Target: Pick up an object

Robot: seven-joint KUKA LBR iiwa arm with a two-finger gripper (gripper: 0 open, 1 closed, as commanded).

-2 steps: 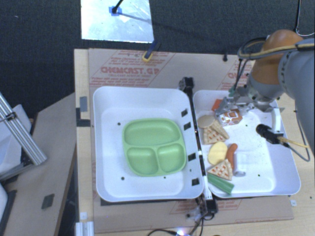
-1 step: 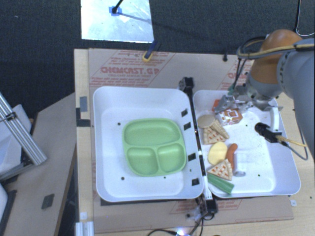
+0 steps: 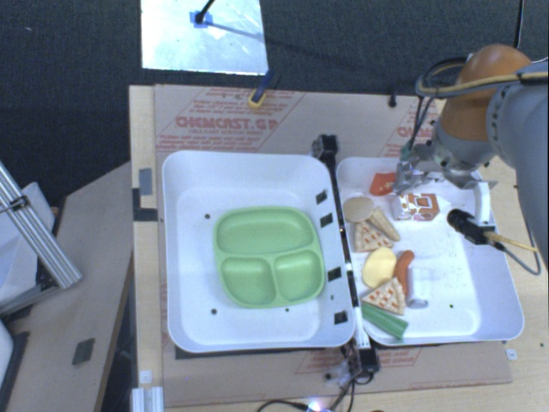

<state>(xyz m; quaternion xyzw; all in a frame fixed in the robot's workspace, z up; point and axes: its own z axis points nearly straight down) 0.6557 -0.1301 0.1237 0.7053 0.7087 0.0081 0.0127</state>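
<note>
Gripper (image 3: 410, 177) hangs low over the right bin's (image 3: 502, 316) far end, above a red piece (image 3: 383, 183) and a carton (image 3: 420, 204); finger state cannot be told. Green tray (image 3: 266, 256) sits in the left bin (image 3: 184, 230).

Robotics laboratory: two shallow white plastic bins (image 3: 184, 256) sit on a brown cardboard-covered bench (image 3: 223, 118), dark fabric backdrop (image 3: 69, 50) across frame top, aluminium framing (image 3: 34, 239) at left.
</note>
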